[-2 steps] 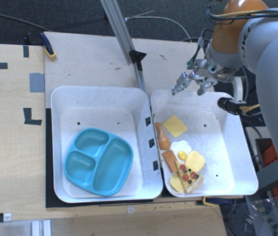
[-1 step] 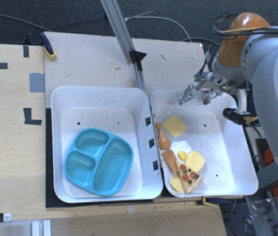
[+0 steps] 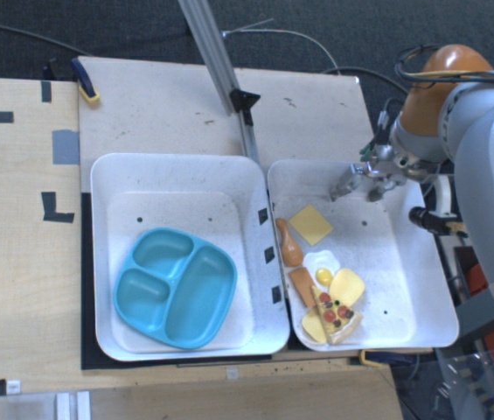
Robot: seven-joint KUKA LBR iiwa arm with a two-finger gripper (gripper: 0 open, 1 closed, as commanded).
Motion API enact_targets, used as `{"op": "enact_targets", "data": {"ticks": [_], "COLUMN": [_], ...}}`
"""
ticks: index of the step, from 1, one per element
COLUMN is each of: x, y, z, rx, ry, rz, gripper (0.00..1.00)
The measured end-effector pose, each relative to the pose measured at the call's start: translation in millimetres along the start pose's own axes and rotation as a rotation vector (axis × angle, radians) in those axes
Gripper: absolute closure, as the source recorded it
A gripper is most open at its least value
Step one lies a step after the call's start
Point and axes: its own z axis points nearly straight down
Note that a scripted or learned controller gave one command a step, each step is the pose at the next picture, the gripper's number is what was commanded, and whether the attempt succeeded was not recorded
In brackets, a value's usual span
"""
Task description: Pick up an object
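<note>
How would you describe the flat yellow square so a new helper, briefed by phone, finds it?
Look in the right bin, the one without the blue plate. Toy foods crowd its left wall; the yellow square lies farthest up, apart from the heap. It alone is flat, plain and square.

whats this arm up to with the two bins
A grey robot arm reaches in from the right, its gripper over the upper part of the right bin. Nothing is between its fingers. Toy food lies along that bin's left side, apart from the gripper. The left bin holds a blue divided plate.
</note>
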Motion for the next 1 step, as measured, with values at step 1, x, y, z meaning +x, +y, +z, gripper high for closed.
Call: {"op": "enact_targets", "data": {"ticks": [1], "x": [112.7], "y": [-19.0], "z": [2.7], "rx": [-0.026], "ry": [-0.017], "rz": [-0.01], "gripper": [0.0]}}
